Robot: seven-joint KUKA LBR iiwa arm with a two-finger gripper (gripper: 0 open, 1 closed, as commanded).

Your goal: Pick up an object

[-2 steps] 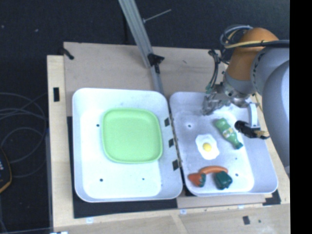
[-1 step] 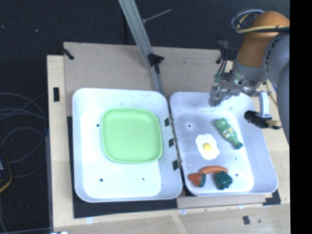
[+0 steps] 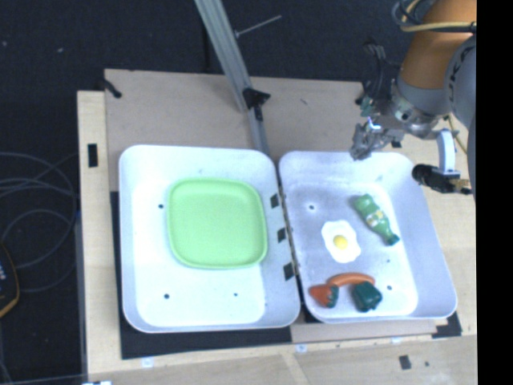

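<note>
Left bin (image 3: 144, 239), shallow and white, sits on the left half of the bench (image 3: 92, 215); a light green square plate (image 3: 216, 223) with rounded corners lies flat near its middle, slightly toward the bin's right wall. A grey metal pole (image 3: 228, 54) slants from the top of the view down to the rear edge where the two bins meet. Right bin (image 3: 429, 239) touches the left one along a hinged seam. Inside it, near the front edge: a small red-and-dark toy piece (image 3: 325, 295), just beside it an orange-red toy sausage (image 3: 351, 279), and touching the sausage's right end a dark teal block (image 3: 367, 297). Toward the bin's centre lies a toy fried egg (image 3: 341, 241), white with yellow yolk, flat. Just right of and behind the egg lies a green toy bottle (image 3: 375, 219), on its side, tilted, neck pointing to the front right corner. The gripper (image 3: 365, 147) hangs over the rear edge of the right bin, well apart from all objects, nothing between its fingers; whether it is open or closed cannot be told. The grey arm with orange band (image 3: 437, 38) is at the bench's rear right corner.
</note>
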